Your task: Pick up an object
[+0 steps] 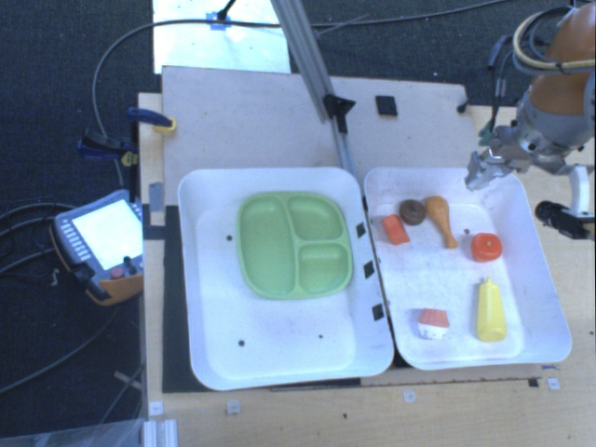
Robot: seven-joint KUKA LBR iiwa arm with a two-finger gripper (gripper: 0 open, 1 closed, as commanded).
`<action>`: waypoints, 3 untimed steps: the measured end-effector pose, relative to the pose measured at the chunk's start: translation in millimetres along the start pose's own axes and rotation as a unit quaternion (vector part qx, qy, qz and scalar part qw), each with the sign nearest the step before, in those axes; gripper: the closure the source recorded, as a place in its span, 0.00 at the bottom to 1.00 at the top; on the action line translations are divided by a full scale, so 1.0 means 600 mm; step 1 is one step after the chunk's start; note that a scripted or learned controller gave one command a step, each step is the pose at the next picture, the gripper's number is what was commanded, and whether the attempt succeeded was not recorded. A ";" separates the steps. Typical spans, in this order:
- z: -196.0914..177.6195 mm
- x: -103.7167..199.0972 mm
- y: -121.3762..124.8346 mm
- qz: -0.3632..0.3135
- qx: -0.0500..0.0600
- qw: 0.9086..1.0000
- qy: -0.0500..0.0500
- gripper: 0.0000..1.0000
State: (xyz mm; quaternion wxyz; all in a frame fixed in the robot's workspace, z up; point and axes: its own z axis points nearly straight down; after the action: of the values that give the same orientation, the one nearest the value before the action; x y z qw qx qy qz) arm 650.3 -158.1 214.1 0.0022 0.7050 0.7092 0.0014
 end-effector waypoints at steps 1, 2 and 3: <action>0.007 0.091 -0.023 -0.002 0.002 1.000 0.001 1.00; 0.018 0.180 -0.031 -0.002 0.002 1.000 0.001 1.00; 0.025 0.274 -0.040 -0.002 0.003 1.000 0.001 1.00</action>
State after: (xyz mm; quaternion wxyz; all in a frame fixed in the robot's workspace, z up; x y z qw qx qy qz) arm 625.4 5.9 198.9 -0.0003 0.7038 0.7104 0.0004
